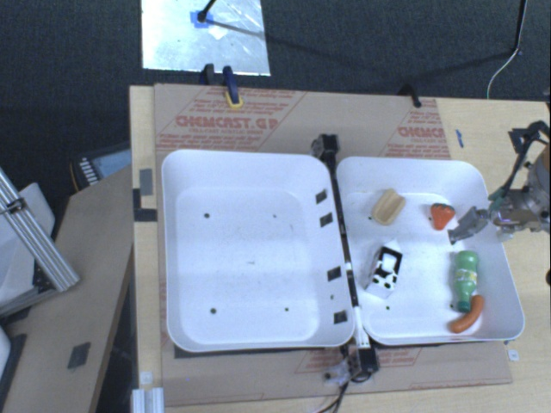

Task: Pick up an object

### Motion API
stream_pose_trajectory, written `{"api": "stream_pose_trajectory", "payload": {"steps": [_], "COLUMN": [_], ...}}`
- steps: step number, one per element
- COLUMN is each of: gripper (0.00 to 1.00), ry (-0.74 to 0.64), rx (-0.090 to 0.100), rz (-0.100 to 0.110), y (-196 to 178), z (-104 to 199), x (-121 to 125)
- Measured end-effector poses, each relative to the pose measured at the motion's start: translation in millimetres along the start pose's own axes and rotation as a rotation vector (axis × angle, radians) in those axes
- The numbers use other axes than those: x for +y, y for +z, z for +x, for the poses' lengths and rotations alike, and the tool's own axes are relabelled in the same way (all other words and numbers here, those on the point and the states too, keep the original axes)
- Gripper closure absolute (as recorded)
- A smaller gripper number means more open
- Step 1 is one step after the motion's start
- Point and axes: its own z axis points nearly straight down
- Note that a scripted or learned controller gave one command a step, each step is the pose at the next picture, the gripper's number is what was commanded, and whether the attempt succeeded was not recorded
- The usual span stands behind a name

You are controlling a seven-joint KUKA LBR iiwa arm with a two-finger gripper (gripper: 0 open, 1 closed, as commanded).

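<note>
The right bin [413,166] holds several small items. A tan bread-like piece [387,206] lies near its back left. A red-orange strawberry-like toy [442,216] lies further right. A black-and-white block [386,268] sits near the divider. A green bottle [465,279] lies toward the front right, with an orange carrot-like piece [466,318] just in front of it. My gripper [469,224] comes in from the right edge, hovering over the bin's right side, just right of the red toy and above the green bottle. Nothing shows between its fingers.
The left bin [250,179] sits beside the right one, joined by a dark divider strip with clips [337,239]. Both rest on a cardboard sheet [250,123]. A shiny metal plate [204,22] lies on the floor behind. Aluminium framing [30,235] stands at the left.
</note>
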Motion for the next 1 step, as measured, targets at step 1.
{"api": "stream_pose_trajectory", "payload": {"steps": [1], "gripper": [1.00], "ry": [-0.003], "rx": [-0.001], "rz": [-0.004], "y": [-11.1], "z": [0.0], "x": [1.1]}}
